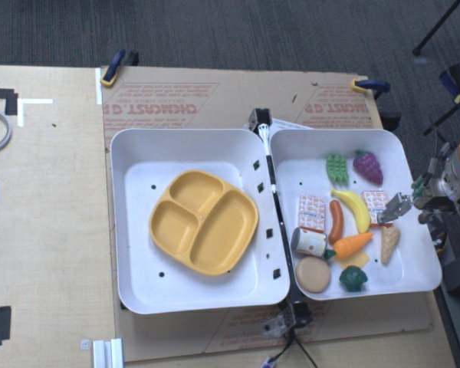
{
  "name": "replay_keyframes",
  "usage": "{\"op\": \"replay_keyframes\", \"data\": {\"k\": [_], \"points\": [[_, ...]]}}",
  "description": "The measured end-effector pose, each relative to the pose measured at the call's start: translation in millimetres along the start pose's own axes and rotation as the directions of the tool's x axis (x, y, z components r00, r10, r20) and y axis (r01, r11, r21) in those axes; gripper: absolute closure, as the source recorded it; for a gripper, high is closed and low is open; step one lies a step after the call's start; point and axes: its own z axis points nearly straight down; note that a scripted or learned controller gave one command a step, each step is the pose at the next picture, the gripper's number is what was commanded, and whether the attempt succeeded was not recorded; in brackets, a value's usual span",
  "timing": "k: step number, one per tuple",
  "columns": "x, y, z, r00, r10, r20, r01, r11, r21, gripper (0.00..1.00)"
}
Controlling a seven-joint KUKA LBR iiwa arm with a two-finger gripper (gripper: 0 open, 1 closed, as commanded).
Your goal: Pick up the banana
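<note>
Banana [354,208] in the right bin [422,271], gripper [399,205] beside it at the right rim.

Nearest to the camera in this bin are a round tan cookie [313,274] and a broccoli [353,278], and just behind them a small can [309,242], a carrot [351,244] and a cone [389,244]. Farther back the banana lies at a slant in the middle of the bin, between a sausage [336,219] on its left and a small carton [375,202] on its right, with another carton [311,212] left of the sausage. The gripper hangs over the right part of the bin, near the banana but apart from it; if the jaws are open or closed I cannot tell. At the far side are a green piece [336,168] and grapes [368,167]. The left bin [130,205] holds a yellow tray [204,221].
</note>
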Motion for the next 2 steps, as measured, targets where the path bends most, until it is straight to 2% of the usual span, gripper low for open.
{"op": "replay_keyframes", "data": {"k": [1,2], "points": [[35.7,64.9,105.6,0.974,-0.226,-0.001,0.226,0.974,0.0,0.0],[35.3,66.0,94.9,0.975,-0.223,0.0,0.223,0.975,-0.002,1.0]]}}
